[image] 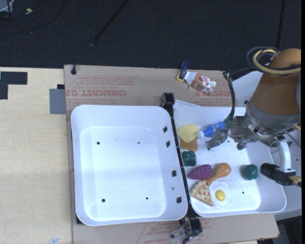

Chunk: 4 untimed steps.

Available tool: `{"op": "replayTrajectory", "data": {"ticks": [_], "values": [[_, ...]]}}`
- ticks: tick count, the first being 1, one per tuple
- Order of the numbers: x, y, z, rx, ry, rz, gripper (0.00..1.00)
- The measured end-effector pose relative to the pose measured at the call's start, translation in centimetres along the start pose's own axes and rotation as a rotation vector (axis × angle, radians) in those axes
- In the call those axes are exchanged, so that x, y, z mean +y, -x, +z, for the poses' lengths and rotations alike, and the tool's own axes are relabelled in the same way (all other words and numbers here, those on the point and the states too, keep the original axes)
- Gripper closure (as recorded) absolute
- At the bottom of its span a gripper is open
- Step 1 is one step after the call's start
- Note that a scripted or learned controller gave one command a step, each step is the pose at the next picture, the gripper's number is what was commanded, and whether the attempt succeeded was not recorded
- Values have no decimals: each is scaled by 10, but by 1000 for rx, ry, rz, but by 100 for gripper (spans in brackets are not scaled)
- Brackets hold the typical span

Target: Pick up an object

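We take the left bin point(123, 215) as our landmark: broad, white, walls raised all round. Right of it, across a black clip strip, the right bin point(274, 205) holds the toys. The arm point(277, 93) reaches in from the far side, and its gripper point(227, 140) hangs with both fingers spread, nothing between them. Just right of the landmark's wall sit a yellow piece point(188, 132), a purple piece point(200, 172), a waffle wedge point(203, 192), a fried egg point(221, 195). A green ball point(250, 172) lies farther right, bare floor around it. Cardboard point(117, 88) underlies both.

Two bins point(81, 136) — eight toys point(200, 172)
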State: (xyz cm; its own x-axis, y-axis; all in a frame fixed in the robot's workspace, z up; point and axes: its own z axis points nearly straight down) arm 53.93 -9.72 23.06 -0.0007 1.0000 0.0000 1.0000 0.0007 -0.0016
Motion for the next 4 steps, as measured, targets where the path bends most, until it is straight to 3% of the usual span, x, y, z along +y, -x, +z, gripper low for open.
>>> {"op": "replayTrajectory", "data": {"ticks": [1,2,3,4], "values": [[91,4,117,2,-10,1,0],[26,58,145,1,-8,6,0],[29,58,133,2,-3,9,100],[22,27,82,1,2,-1,100]]}}
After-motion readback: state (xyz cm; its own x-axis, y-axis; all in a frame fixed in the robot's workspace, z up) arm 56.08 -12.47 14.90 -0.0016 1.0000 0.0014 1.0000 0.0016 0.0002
